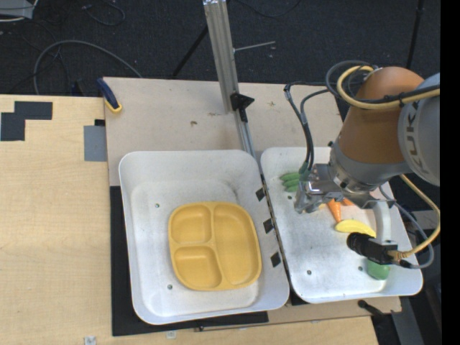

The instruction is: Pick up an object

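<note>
Arm (374, 128) bent over right bin (323, 268); hand (307, 197) low beside green item (290, 180)

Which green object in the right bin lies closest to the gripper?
The elongated green piece beside the gripper; the rounded green one sits by the near edge.

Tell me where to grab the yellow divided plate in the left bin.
Pinch the plate by its raised rim on the view's right edge, coming down from above. It lies flat and looks too wide to span, so only the rim likely offers a hold.
</note>
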You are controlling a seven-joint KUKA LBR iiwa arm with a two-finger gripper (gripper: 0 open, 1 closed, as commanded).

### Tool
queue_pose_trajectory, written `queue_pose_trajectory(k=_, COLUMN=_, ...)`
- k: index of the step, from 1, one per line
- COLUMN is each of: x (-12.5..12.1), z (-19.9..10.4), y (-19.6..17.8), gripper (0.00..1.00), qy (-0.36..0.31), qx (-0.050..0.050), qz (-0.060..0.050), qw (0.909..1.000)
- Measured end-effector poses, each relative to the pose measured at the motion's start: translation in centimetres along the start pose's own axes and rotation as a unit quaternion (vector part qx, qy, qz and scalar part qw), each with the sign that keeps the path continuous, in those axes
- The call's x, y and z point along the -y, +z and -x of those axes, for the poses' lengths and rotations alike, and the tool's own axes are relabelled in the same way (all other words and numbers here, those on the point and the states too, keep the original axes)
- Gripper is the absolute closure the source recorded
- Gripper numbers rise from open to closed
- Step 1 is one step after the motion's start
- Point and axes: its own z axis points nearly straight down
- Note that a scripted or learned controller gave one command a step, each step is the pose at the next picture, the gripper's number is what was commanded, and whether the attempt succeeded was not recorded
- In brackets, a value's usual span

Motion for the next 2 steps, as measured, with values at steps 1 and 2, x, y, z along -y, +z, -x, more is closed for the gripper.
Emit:
queue_pose_trajectory(k=1, x=0.4, z=-4.3, y=0.1, gripper=1.0, qy=0.0, qx=0.0, qz=-0.002, qw=1.0)
queue_pose_trajectory(k=2, x=-0.1, z=-9.0, y=0.9, gripper=1.0, qy=0.0, qx=0.001, qz=-0.002, qw=1.0)
